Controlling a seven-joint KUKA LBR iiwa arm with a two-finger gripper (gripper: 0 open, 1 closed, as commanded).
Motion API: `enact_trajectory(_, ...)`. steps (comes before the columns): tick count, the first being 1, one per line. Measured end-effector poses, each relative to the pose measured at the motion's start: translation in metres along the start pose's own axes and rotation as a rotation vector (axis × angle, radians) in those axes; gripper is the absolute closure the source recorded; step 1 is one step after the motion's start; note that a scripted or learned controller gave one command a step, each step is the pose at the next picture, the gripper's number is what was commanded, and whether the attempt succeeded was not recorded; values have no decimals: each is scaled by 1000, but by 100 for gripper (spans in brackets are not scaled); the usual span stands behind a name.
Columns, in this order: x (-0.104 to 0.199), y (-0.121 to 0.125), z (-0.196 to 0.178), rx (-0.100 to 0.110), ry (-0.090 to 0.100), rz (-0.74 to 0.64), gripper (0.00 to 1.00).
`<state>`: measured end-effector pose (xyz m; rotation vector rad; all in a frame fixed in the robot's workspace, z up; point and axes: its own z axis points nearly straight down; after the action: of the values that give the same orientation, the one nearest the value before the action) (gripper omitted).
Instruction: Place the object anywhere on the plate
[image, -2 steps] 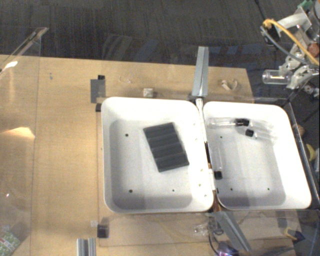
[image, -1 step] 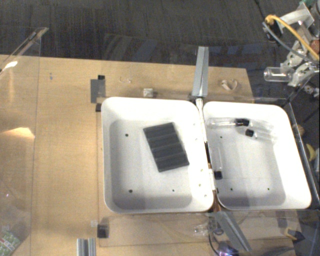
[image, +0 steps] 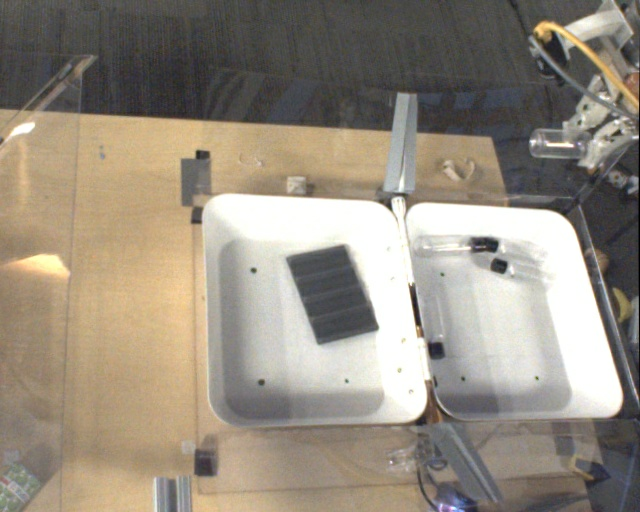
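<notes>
Looking down on the bench, the left bin (image: 225, 330) sits mid-frame with a dark ridged plate (image: 332, 293) lying flat and a bit turned near its middle, likely put there as the landing spot. The right bin (image: 590, 330) holds clear see-through objects (image: 480, 250) with small black tips near its upper edge, and one small black bit (image: 436, 349) by its left wall. They wait well apart from the plate, so nothing is placed yet. The gripper (image: 590, 120) is at the upper right corner, outside the bins, away from the objects. Its state I cannot tell.
</notes>
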<state>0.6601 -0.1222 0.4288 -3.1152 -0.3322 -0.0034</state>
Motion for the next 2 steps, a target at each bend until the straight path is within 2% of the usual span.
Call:
enact_trajectory(1,8,-35,28,-7,-3,-53,100)
enact_trajectory(2,9,-36,18,-4,-1,-57,100)
